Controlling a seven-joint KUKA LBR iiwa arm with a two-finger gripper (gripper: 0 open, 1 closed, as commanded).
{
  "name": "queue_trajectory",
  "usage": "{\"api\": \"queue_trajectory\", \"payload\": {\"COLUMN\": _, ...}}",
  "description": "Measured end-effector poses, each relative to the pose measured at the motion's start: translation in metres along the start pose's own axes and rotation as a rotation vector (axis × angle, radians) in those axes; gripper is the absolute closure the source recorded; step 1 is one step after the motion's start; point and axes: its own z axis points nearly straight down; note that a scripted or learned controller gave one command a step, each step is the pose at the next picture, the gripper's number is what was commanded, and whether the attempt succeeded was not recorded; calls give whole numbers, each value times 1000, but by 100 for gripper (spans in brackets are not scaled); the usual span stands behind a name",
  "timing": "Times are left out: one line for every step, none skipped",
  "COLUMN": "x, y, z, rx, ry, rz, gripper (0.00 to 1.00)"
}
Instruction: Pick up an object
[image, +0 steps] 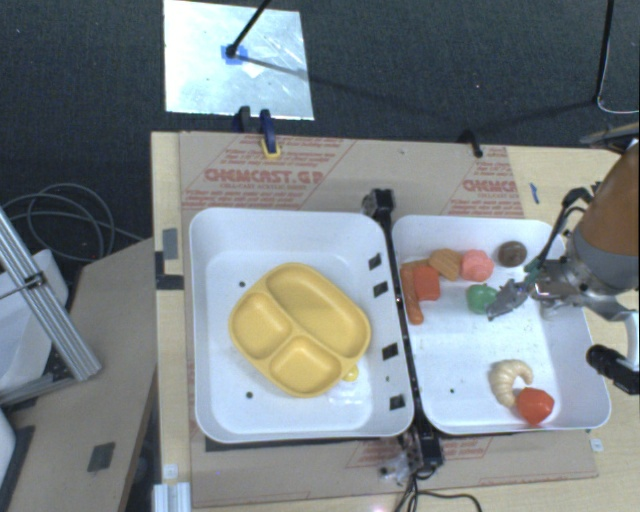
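The right bin (560, 345) holds several toy foods. A red-orange piece (421, 286), a tan piece (446, 263), a pink piece (477, 265) and a brown ball (512, 253) lie along its far side. A green piece (481, 297) sits just below the pink one. Near the front lie a cream croissant shape (509, 377) and a red piece (535, 404). My gripper (506, 299) reaches in from the right, low over the bin, its tip right beside the green piece. Nothing is seen held in it.
The left bin (215, 400) holds a yellow divided plate (299, 327). Black clips line the ridge where the two bins meet (392, 310). The arm's grey body and orange band (610, 225) hang over the right bin's right rim.
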Motion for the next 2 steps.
{"api": "queue_trajectory", "payload": {"x": 23, "y": 25, "z": 107, "rx": -6, "ry": 1, "rz": -9, "gripper": 0}}
{"api": "queue_trajectory", "payload": {"x": 25, "y": 73, "z": 101, "rx": -12, "ry": -1, "rz": -9, "gripper": 0}}
